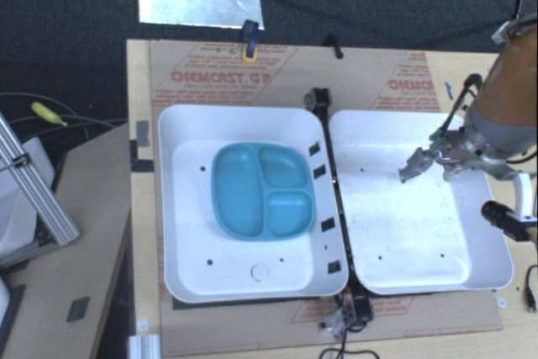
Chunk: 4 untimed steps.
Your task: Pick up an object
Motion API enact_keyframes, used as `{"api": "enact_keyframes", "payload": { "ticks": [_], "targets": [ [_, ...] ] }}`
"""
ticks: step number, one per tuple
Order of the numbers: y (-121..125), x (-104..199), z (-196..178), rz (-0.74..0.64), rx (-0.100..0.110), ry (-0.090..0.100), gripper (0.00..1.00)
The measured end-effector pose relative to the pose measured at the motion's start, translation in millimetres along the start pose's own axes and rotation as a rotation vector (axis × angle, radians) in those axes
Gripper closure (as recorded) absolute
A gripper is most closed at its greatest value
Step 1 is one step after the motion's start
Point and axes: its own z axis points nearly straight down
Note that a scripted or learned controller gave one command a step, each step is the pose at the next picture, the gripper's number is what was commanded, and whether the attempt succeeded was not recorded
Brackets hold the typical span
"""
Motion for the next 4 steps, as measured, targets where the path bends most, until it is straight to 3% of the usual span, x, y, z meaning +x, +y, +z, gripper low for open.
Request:
{"api": "enact_keyframes", "payload": {
  "ticks": [1, 2, 3, 4],
  "targets": [
    [-29.3, -10.9, 107.7, 0.003, -0.001, 0.0, 0.0],
    [-41.2, -63.1, 105.4, 0.006, -0.002, -0.005, 0.0],
    [27.9, 8.2, 102.7, -0.01, -0.007, 0.001, 0.0],
    [25.1, 2.7, 92.4, -0.002, -0.005, -0.001, 1.0]
  ]
}}
